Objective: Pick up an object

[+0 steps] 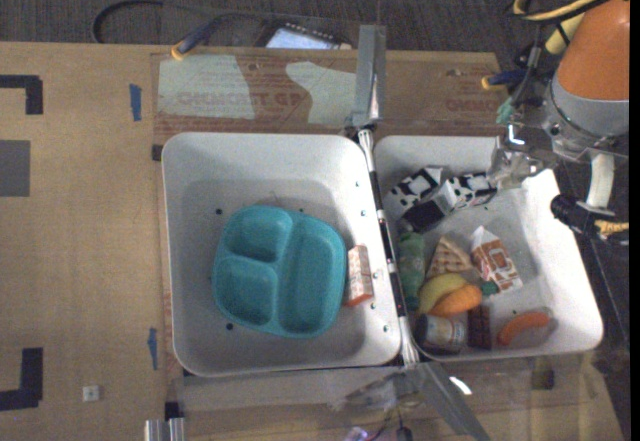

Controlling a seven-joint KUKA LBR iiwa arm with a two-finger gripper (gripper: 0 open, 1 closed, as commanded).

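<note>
The black-and-white cow-patterned toy lies in the right bin near its 11 o'clock corner, and its light end at 3 o'clock reaches the hand at the bin's 1 o'clock rim; whether the hand is grasping the toy or released I cannot tell. Toward 6 o'clock from the toy sit a green bottle, a waffle wedge, a small red-and-white carton, a banana touching an orange piece, a jar, a dark bar and an orange carrot-like piece. The left bin holds a teal divided plate with a small orange packet at its 3 o'clock edge. Both bins rest on the table.
</note>
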